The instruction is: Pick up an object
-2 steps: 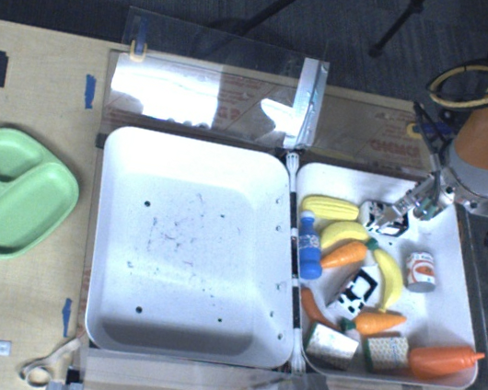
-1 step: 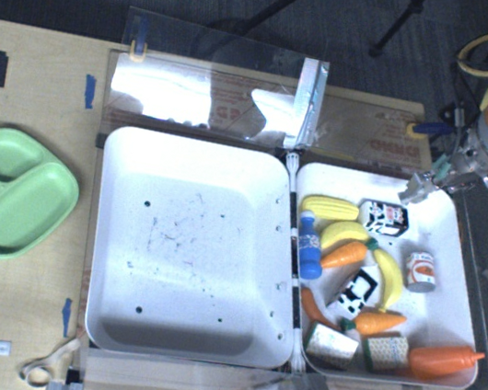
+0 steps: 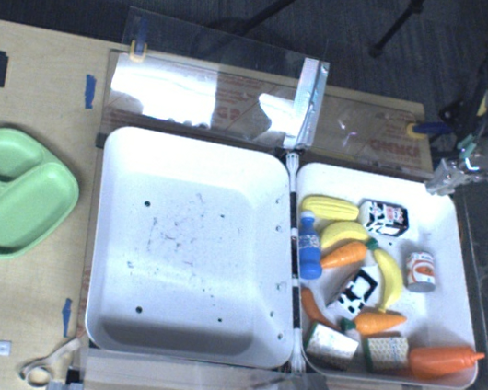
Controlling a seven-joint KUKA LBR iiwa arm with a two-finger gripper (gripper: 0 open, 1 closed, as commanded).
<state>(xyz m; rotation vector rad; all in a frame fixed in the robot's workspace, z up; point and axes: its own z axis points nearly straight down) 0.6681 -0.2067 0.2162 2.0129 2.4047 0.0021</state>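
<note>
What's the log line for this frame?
arm: above right bin's far corner | gripper: holds nothing seen | right bin: toys | left bin

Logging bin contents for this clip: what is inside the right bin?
The right bin holds bananas, carrots, a blue bottle, a small can and black-and-white cartons. Anything beneath the pile is covered.

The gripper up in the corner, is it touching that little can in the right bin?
Apart. In the camera view the gripper hangs by the right bin's far corner, with bare white floor between it and the small can.
</note>
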